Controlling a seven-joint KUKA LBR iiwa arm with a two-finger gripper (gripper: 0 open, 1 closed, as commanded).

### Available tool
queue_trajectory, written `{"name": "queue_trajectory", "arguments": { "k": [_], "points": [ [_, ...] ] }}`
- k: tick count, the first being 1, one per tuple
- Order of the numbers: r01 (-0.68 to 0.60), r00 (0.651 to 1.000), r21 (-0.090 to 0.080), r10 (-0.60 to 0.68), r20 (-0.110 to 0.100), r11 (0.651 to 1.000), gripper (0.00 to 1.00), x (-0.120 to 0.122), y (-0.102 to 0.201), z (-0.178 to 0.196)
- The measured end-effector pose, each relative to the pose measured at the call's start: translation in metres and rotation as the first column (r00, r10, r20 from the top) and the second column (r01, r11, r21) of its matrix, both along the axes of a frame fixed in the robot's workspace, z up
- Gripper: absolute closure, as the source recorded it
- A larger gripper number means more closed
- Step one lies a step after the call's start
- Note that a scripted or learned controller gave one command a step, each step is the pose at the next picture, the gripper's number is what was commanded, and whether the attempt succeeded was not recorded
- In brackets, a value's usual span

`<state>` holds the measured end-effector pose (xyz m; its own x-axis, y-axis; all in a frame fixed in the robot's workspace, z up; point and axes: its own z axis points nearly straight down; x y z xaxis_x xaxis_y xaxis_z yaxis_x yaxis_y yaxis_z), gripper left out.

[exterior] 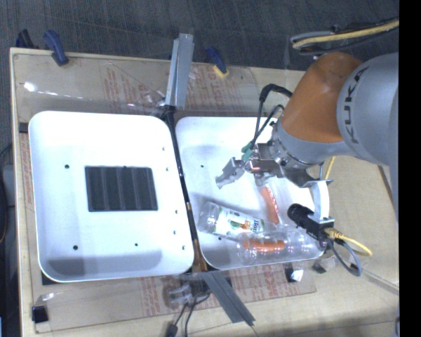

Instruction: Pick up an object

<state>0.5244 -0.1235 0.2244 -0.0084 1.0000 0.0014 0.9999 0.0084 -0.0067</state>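
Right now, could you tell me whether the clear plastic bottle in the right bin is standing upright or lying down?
Lying down. The clear bottle rests on its side on the right bin's floor, label facing up, beside the orange items.

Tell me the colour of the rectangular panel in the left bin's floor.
Dark grey to black, with ribbed stripes: the panel in the left bin, seen in the camera view.

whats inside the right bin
In the right bin: a clear plastic bottle, orange carrot-like pieces and clear packaging. The arm covers its far right side.

Arm reaching leftward, claw [228,174] low (unladen)
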Motion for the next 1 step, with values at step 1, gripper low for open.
{"name": "queue_trajectory", "arguments": {
  "k": [1],
  "points": [
    [-0.053,0.999,0.0,0.053,0.001,0.999,0.0,-0.0222,-0.0748,-0.0285]
  ]
}}
